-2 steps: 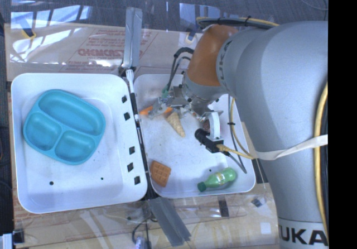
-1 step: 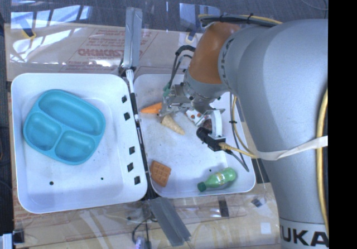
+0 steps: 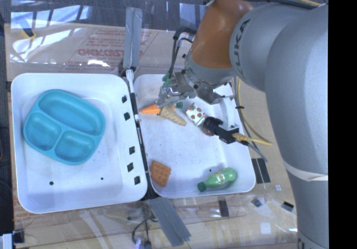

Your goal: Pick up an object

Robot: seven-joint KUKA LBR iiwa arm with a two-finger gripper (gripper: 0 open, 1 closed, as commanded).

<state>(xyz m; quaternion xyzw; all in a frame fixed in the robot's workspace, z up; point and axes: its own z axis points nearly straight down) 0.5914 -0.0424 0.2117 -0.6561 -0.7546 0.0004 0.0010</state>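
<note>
My gripper [image 3: 168,95] reaches down into the far left part of the right bin [image 3: 184,156]. It hangs just above an orange carrot [image 3: 149,110] and a tan ice cream cone [image 3: 174,116], which lie side by side beneath it. A small white and red toy [image 3: 194,114] and a dark brown piece [image 3: 210,125] lie just right of the cone. The big grey and orange arm covers the bin's far right corner.
A square waffle [image 3: 160,172] and a green bottle [image 3: 218,180] lie along the right bin's near edge. The left bin [image 3: 67,181] holds a blue divided plate [image 3: 64,126]. A ridge with black clips [image 3: 133,142] separates the bins.
</note>
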